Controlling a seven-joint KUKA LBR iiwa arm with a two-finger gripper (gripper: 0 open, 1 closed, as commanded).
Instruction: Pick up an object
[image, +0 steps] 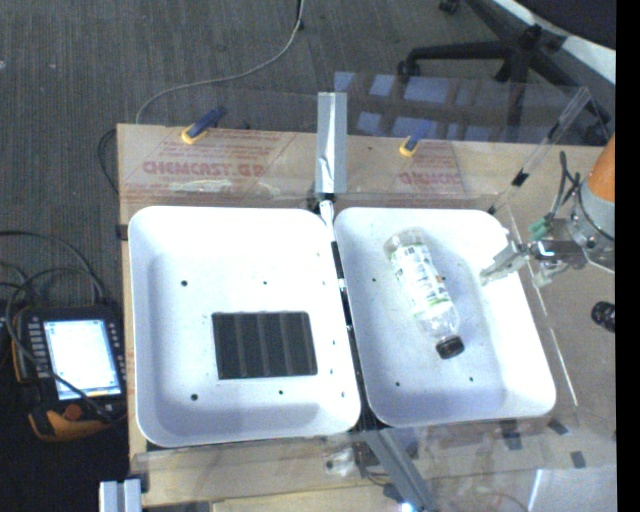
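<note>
A clear plastic bottle (424, 287) with a white label lies on its side in the right bin (522, 385), its black cap pointing toward the front. My gripper (508, 260) hangs over the right bin's upper right rim, to the right of the bottle and apart from it. Nothing shows in the gripper. The arm's orange band (610, 172) is at the view's right edge.
The left bin (165, 290) has a dark ribbed rectangle (264, 344) on its floor. A grey upright post (330, 150) stands behind the seam between the bins. A screen pendant (75, 358) lies on the floor at left. Clamps and cables sit beyond the bench.
</note>
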